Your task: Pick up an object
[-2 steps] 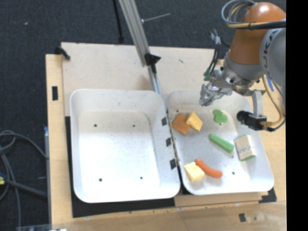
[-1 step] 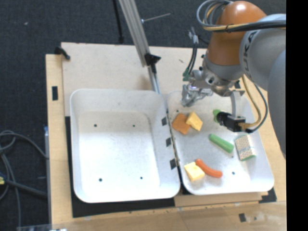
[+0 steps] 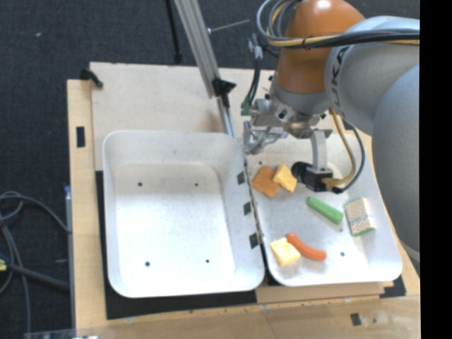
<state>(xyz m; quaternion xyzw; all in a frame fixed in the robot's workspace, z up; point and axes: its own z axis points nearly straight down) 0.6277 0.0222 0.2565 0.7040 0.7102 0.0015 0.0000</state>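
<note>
Orange and yellow blocks, the orange piece [image 3: 265, 181] touching the yellow wedge [image 3: 286, 178], are lying near the right bin's [image 3: 385, 256] far left corner, just below the pincer [image 3: 256, 141], which is hanging over the wall between the bins; whether it is spread or pressed together cannot be told. Toward the near edge are lying a green stick [image 3: 325, 210], a speckled block [image 3: 359, 216], a yellow cube [image 3: 284, 251] and an orange sausage shape [image 3: 307, 248].

An orange wedge [image 3: 265, 181] lies touching a yellow block [image 3: 286, 178] near the right bin's upper left; a green stick [image 3: 324, 210] lies slanted mid-bin; a speckled pale block [image 3: 359, 216] sits beside it; a yellow cube [image 3: 284, 251] touches an orange carrot-like piece [image 3: 307, 248] near the front.
</note>
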